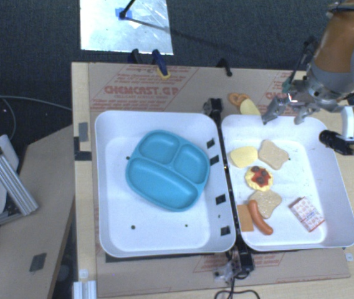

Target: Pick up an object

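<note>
Above the far rim of the right bin (338, 167), the claw (284, 112) hangs with its two fingers spread apart and nothing between them. Below it, toward the bin's middle, toy food clusters: a bread slice (273, 154), a yellow piece (243, 156), a small pizza (258, 178), another bread slice (265, 201), a sausage (260, 217) and an orange slab (245, 217) touching the left wall. A red-and-white box (306, 213) lies apart, near the right wall, with bare floor around it. Outside the far rim, two yellow-orange pieces (244, 103) rest on the counter (183, 86). The left bin (111, 185) holds a blue divided plate (167, 169), with open floor on all sides.
</note>
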You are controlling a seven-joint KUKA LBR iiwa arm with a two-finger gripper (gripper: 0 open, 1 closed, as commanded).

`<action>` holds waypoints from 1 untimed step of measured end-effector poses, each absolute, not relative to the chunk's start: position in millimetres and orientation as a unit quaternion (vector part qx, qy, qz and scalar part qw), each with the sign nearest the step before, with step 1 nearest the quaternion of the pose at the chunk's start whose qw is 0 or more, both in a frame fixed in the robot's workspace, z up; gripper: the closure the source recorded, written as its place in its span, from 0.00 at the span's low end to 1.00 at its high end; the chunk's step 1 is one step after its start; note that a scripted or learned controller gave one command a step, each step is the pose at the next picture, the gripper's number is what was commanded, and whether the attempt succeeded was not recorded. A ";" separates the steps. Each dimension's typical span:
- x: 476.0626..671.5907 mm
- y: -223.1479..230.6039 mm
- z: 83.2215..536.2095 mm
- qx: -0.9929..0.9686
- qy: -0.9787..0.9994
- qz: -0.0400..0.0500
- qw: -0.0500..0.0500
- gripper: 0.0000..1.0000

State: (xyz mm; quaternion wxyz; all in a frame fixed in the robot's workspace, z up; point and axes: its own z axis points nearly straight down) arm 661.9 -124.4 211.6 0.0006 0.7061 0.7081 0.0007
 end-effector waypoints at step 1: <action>665.1 -168.2 94.2 0.708 0.706 -0.003 -0.004 0.00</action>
